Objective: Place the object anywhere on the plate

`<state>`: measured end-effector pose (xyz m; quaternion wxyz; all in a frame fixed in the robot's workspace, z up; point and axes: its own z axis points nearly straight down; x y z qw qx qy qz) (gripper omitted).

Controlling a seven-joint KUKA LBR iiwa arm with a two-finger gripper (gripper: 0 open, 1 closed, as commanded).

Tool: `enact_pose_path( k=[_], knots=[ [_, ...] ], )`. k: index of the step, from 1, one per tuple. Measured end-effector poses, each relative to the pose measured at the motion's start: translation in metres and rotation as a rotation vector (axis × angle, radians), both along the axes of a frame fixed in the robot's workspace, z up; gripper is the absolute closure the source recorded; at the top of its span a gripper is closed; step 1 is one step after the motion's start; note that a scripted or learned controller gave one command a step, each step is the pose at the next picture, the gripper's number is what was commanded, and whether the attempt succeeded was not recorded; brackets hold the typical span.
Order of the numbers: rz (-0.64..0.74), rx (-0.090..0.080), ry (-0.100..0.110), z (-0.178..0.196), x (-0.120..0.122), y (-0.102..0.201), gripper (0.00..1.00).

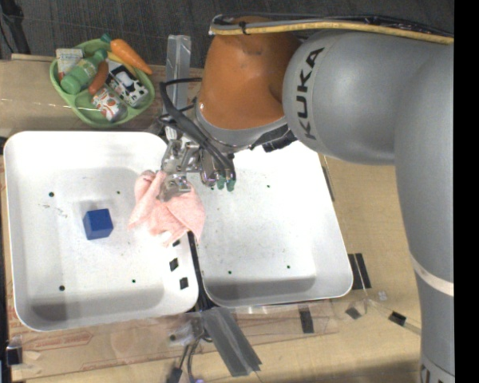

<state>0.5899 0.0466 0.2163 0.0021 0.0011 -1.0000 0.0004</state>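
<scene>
While the gripper (193, 174) sits low over the seam btwn the two bins, you can see its metal fingers (176, 183) pressed into the top of a pink cloth (168, 210), w/ a fold of fabric bunched up around the tips. Looks like a pinch on the cloth, but you can't make out the gap btwn the tips clearly, so treat grip as likely, not certain. Cloth itself droops from the fingers down across the right rim of the left bin (32, 286), its lower edge touching the divider next to the right bin (303, 278). Green-tipped bits show on the gripper's right side.

Moving outward: blue cube (98, 223) lies on the left bin's floor, well apart from the cloth, to its left. Above the wrist you see the orange band (239, 70), then the big grey KUKA arm (367, 94) coming in from the right. At the top left, off the bins, a green bowl (64, 94) holds toy food, incl. a carrot (128, 53).
</scene>
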Motion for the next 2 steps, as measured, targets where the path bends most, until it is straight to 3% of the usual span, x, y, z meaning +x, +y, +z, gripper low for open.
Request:
enact_pose_path(
  k=[1, 2],
  knots=[
    [0.006, 0.000, -0.001, 0.0094, -0.0198, 0.0469, 1.00],
    [0.005, 0.000, -0.001, 0.0095, -0.0197, 0.0467, 0.00]
  ],
)
